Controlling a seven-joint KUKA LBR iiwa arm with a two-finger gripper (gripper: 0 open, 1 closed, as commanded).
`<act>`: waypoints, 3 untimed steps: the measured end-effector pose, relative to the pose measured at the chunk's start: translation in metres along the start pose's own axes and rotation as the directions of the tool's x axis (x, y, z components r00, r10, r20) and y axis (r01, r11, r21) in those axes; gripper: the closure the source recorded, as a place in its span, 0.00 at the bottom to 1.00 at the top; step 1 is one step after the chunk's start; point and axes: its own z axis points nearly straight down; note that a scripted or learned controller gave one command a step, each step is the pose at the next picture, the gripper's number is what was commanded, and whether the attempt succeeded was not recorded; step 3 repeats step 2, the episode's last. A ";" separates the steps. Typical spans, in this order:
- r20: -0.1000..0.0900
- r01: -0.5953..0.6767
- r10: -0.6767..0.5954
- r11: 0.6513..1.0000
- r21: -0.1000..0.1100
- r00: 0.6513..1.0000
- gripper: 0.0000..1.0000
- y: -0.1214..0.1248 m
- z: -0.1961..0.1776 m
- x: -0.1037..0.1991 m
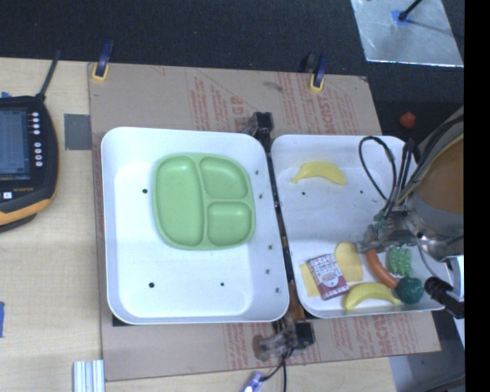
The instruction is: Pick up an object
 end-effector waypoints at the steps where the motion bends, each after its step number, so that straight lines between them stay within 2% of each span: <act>1: 0.000 -0.005 0.005 1.000 -0.007 1.000 1.00 0.105 -0.067 0.061; 2: 0.000 -0.004 0.004 1.000 -0.005 1.000 1.00 0.112 -0.121 0.122; 3: 0.000 -0.004 0.004 1.000 -0.005 1.000 1.00 0.112 -0.121 0.122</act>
